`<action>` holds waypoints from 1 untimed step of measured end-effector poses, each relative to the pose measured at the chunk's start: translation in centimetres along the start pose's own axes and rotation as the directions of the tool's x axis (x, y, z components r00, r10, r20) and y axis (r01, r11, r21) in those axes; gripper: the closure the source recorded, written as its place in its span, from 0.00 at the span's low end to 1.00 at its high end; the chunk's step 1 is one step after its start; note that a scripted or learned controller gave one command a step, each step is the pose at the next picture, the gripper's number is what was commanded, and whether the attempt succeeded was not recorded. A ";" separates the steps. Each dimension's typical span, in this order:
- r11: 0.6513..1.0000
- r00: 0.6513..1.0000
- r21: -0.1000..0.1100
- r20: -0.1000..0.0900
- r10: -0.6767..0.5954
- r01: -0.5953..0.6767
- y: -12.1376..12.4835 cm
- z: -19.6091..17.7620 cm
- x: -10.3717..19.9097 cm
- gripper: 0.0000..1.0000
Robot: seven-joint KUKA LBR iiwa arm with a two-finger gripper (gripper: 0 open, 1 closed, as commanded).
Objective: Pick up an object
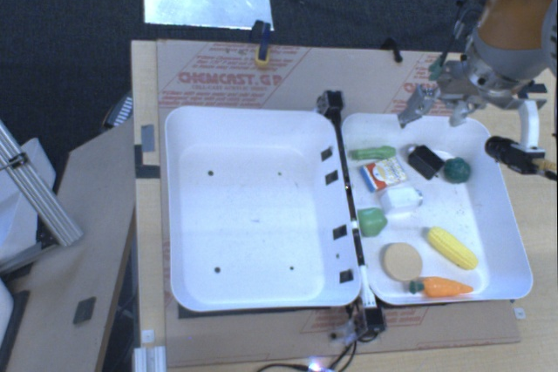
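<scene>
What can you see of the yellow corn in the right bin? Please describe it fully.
The corn is a small yellow cob, apparently a plastic toy, with a paler tip at its upper-left end. It lies flat and slantwise on the floor of the right bin, near the right wall. Nothing touches it; the carrot lies just below it.

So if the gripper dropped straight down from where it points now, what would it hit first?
Probably the black block near the back of the right bin, or bare bin floor just beside it. The gripper hangs open above that corner, fingers pointing down. Depth is hard to judge from this slanted view.
</scene>
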State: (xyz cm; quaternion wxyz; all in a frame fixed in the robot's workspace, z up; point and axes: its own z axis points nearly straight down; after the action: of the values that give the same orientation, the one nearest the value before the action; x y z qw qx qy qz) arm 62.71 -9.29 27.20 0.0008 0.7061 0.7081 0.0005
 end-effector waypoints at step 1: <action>1.000 1.000 -0.003 0.000 -0.003 0.003 0.1 -1.1 0.0 1.00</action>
State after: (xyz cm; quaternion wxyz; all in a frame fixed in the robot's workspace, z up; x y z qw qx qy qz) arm 62.79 -9.25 28.32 0.0018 0.7051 0.7091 0.0018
